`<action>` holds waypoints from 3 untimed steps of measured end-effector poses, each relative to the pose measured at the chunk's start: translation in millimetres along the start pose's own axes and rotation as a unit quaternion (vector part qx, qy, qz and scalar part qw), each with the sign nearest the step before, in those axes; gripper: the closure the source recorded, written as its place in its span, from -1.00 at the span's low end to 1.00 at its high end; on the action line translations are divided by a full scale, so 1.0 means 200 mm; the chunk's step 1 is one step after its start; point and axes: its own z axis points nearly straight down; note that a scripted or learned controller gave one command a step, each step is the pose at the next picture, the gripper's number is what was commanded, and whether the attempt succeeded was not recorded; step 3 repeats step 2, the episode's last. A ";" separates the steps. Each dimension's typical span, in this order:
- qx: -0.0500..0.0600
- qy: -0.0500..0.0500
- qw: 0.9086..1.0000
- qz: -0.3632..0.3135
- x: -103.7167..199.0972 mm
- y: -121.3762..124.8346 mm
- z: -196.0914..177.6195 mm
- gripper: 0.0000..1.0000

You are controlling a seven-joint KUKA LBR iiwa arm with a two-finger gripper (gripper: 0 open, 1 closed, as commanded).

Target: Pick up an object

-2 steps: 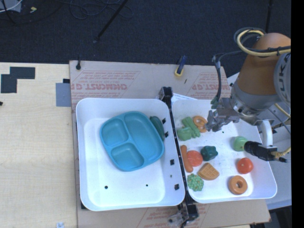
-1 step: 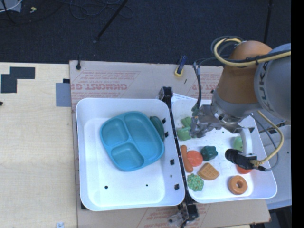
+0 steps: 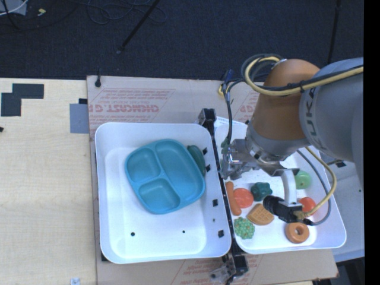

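The tool [image 3: 235, 162] is hovering in the right bin's [image 3: 325, 225] upper left, a red toy [image 3: 242, 198] lying just below it; whether the tool is apart or together cannot be told.

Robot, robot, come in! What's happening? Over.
Gripper low over right bin, near its left wall. Nothing seen held. Toy tomato, donut, broccoli crowded beside it.
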 end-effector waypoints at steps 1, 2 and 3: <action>0.000 0.000 1.000 -0.001 0.27 -0.03 0.03 1.00; -0.002 0.000 1.000 0.000 0.41 -0.05 -0.09 1.00; -0.002 0.000 1.000 0.000 0.41 -0.05 -0.09 1.00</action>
